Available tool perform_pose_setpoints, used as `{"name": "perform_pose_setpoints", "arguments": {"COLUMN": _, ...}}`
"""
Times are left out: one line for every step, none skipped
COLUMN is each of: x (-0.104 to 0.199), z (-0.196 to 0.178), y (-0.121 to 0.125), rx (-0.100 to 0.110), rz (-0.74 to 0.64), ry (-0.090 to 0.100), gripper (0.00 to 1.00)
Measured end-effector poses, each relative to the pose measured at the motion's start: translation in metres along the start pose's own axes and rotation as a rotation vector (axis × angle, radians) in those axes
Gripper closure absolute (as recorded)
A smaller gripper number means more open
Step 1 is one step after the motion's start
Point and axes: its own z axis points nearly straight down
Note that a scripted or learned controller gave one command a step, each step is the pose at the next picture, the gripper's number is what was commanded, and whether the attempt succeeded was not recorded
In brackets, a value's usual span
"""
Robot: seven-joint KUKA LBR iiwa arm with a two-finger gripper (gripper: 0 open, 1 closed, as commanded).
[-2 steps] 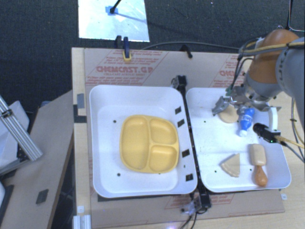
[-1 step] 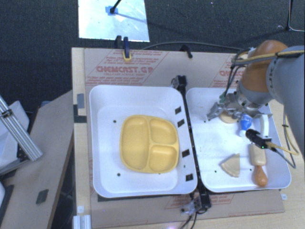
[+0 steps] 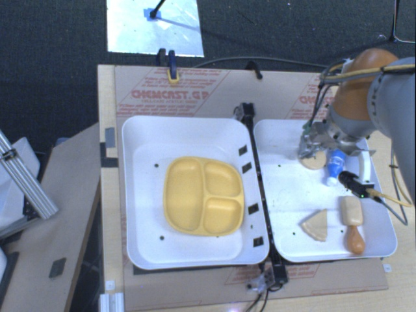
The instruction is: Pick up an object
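Showing beneath both bins (image 3: 195, 125): "CHEMCAST GP" board (image 3: 170, 95).

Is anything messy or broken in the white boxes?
Nothing looks spilled or broken. The yellow plate lies flat in the left bin. In the right bin, the blue bottle lies tipped on its side near the gripper, but loose things there just lie scattered.
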Motion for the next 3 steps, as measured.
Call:
{"name": "perform_pose_setpoints", "arguments": {"x": -0.007, "z": -0.064, "y": 0.002, "rx": 0.011, "rz": 0.002, "ry": 0.006, "gripper": 1.0}}
{"name": "perform_pose_setpoints", "arguments": {"x": -0.007, "z": -0.113, "y": 0.005, "rx": 0.011, "rz": -0.002, "ry": 0.006, "gripper": 1.0}}
{"name": "perform_pose_setpoints", "arguments": {"x": 0.046, "z": -0.124, "y": -0.017, "rx": 0.017, "rz": -0.006, "ry": 0.01, "gripper": 1.0}}
